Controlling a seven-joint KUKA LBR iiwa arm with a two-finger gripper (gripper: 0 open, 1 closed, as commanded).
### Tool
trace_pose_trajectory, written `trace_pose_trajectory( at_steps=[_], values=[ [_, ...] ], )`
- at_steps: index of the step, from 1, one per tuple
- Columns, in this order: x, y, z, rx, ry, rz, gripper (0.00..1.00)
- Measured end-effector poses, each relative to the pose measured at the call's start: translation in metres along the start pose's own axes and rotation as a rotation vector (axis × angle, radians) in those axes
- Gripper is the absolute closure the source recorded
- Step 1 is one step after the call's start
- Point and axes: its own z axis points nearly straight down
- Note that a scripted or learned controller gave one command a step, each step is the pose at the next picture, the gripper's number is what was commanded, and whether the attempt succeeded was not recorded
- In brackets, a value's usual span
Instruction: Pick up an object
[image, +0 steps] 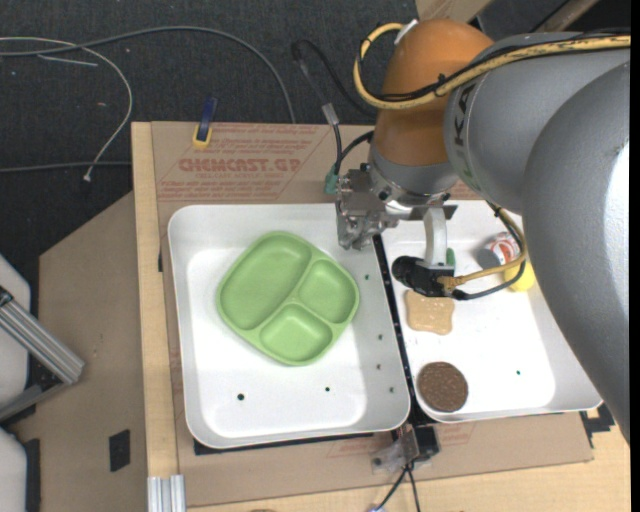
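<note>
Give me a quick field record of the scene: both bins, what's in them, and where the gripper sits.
left bin: holds a green divided plate with three compartments
right bin: holds a tan flat piece, a brown round disc and a red-and-white item partly hidden by the arm
gripper: over the left bin's far right corner, just beyond the plate's rim
held object: none visible
</note>
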Motion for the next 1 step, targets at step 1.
trace_pose_trajectory(
  at_steps=[1],
  values=[
    [-0.0030, -0.0002, -0.0011, 0.000, -0.001, 0.004, 0.00]
  ],
)
